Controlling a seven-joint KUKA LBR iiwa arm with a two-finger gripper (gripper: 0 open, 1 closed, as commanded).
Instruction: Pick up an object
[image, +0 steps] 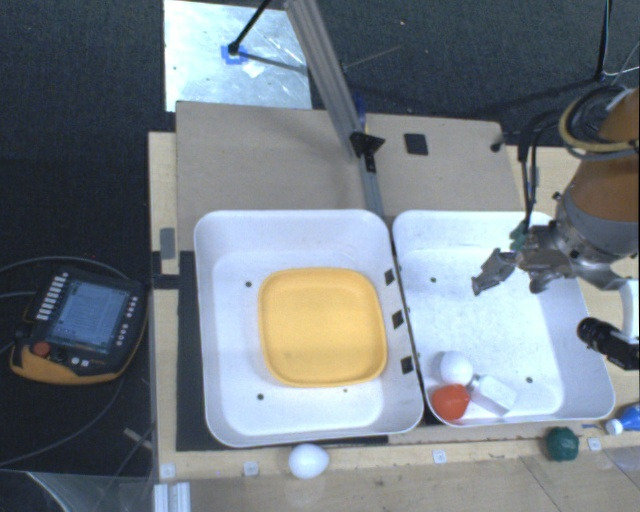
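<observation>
- Camera view: the gripper (512, 268) is being seen over the upper middle of the right bin (570, 330), hanging from the grey-and-orange arm (600, 200) that is reaching in from the right.
- Two dark fingers are being shown splayed apart, one toward the bin's centre, one toward the arm; nothing is being held between them, so the gripper is being read as released and empty.
- The likely targets are being found in the near-left corner of the right bin: a white ball (456, 367), a red-orange object (451, 401) touching it on the near side, and a white oblong piece (492, 393) just beside both.
- Key relation: this cluster is lying toward the camera and slightly left of the gripper, well apart from it, with bare bin floor between.
- The oblong piece's long axis is being judged as running diagonally, from the ball out toward the bin's near-right.
- Crowding is being noted: the three items are pressed near the bin's corner wall, so finger room is being judged tight.
- Surface: smooth white bin floor, shallow sloped walls.
- Elsewhere: a yellow plate (323, 326) is sitting in the left bin (225, 330); a white egg-shaped object (308, 461) and a dark green ball (561, 443) are lying on the bench (270, 160) outside the bins; a pendant (78, 327) is resting on the floor at far left.
</observation>
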